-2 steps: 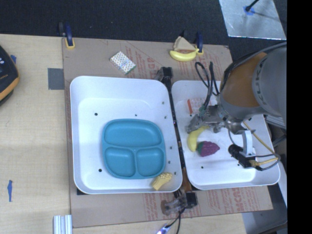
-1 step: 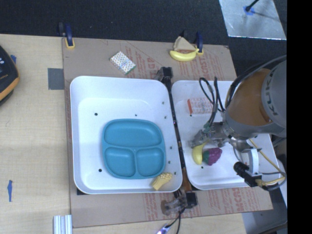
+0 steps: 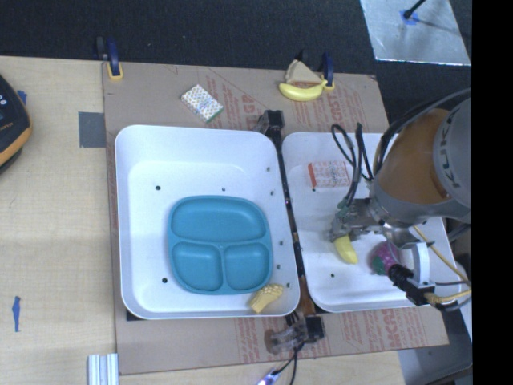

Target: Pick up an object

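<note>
My gripper (image 3: 343, 233) reaches down into the right bin (image 3: 321, 295) from the right, under the grey arm with its orange band. Just below its tip lies a small yellow object (image 3: 346, 251). A purple and green object (image 3: 384, 257) sits to the right of that, partly under the wrist. A pale packet with red print (image 3: 329, 175) lies at the back of the same bin. The left bin (image 3: 144, 159) holds a blue divided plate (image 3: 220, 243) and a yellow corn-like piece (image 3: 267, 297) at its front right corner.
Outside the bins, a yellow banana (image 3: 302, 91) lies by a blue clamp at the back, and a small patterned packet (image 3: 201, 102) lies behind the left bin. Black cables hang from the arm over the right bin. A black and orange device (image 3: 10, 127) sits at the far left.
</note>
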`<state>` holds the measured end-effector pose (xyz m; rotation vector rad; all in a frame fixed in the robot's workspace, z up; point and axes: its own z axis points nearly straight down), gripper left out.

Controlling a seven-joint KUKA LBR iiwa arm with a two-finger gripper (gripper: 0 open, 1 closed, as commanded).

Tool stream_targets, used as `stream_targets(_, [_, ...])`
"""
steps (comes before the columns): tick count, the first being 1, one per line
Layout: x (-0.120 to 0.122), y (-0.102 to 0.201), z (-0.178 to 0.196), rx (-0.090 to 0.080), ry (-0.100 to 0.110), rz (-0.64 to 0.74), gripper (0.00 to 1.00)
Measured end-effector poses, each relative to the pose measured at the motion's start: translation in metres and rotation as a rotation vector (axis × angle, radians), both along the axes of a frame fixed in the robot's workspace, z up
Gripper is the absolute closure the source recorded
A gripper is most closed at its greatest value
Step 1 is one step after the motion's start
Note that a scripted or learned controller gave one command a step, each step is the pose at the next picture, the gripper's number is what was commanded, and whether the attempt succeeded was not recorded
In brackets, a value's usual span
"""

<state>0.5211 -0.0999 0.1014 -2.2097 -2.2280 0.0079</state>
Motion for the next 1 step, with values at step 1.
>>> stream_targets(1, [0.0246,0.0533,0.1081,0.001,-0.004,-0.004,1.00])
